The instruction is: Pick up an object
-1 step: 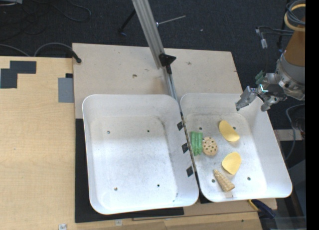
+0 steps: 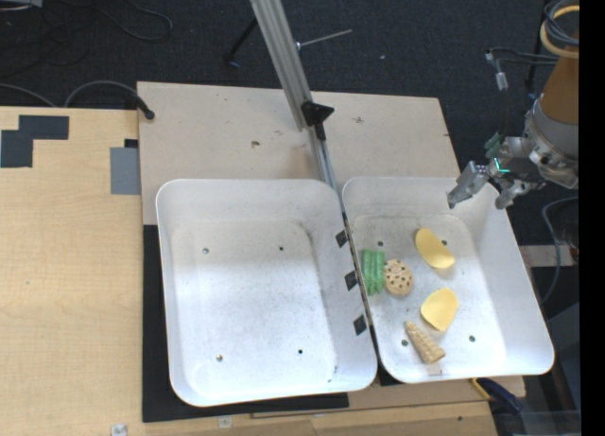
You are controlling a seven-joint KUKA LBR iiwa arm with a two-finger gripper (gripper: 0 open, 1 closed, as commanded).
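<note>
The gripper (image 2: 484,184) is hanging above the far right corner of the right bin (image 2: 529,330), at the end of the grey arm with its orange band (image 2: 567,94) reaching in from the right. The fingers (image 2: 465,185) are standing spread, one dark tip toward the bin and the other toward the arm side, and nothing is sitting between them.

All the candidate objects are lying in the right bin, down and toward the near side from the fingers. The upper yellow piece (image 2: 434,249) is lying nearest, just below and slightly left of the fingers. Beyond it, further toward the near edge, the second yellow piece (image 2: 440,309) and the tan cone (image 2: 424,341) are resting apart from each other; the cone's long axis is running slantwise, its narrow end pointing up-left. Further left of the fingers, against the divider between the bins, the green block (image 2: 372,272) is lying with its long side along the divider, with the round biscuit-like piece (image 2: 398,279) touching its right side.

Judging from this, the pick has not begun: the fingers are needing to travel down and a little left into the bin, most readily toward the upper yellow piece, which is lying clear of its neighbours. The left bin (image 2: 189,235) is playing no part.
</note>
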